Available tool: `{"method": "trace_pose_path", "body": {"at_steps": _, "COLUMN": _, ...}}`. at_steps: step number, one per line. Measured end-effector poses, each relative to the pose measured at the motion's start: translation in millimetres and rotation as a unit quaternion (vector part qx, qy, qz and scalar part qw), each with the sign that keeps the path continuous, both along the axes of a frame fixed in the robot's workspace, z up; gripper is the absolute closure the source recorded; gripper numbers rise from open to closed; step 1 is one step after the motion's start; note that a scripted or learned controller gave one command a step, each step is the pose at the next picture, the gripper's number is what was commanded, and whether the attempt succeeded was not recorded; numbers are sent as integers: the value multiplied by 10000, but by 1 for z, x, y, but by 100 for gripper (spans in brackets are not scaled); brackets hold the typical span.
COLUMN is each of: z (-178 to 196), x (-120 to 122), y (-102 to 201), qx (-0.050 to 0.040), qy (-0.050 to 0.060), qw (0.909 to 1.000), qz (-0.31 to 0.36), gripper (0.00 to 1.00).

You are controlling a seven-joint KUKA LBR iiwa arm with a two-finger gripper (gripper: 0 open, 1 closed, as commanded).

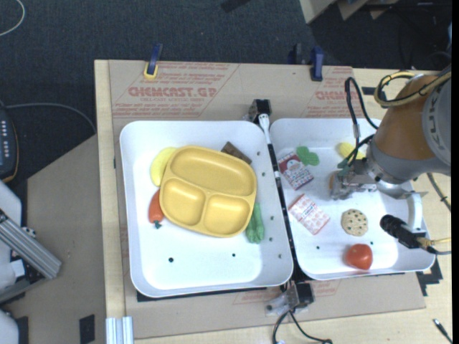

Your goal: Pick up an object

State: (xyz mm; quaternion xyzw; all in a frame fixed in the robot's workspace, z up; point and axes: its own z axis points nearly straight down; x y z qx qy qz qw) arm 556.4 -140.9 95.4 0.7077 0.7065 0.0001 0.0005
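Step in hand, as judged: descent onto an item in the right shallow white plastic bin (326, 269); the two-finger gripper (349, 183) hung low near the bin's middle, and a straight, centred drop would serve best. Likeliest target: round tan cookie with dark specks (353, 222), lying flat just below the gripper. Jaw state: cannot tell.
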Motion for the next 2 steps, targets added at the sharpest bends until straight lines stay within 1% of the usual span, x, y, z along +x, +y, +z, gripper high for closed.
{"method": "trace_pose_path", "body": {"at_steps": 1, "z": 47, "x": 10, "y": 0, "qx": -9, "qy": -28, "qw": 10000, "qz": 14, "gripper": 100}}
{"method": "trace_pose_path", "body": {"at_steps": 2, "z": 111, "x": 7, "y": 1, "qx": -10, "qy": -35, "qw": 10000, "qz": 14, "gripper": 100}}
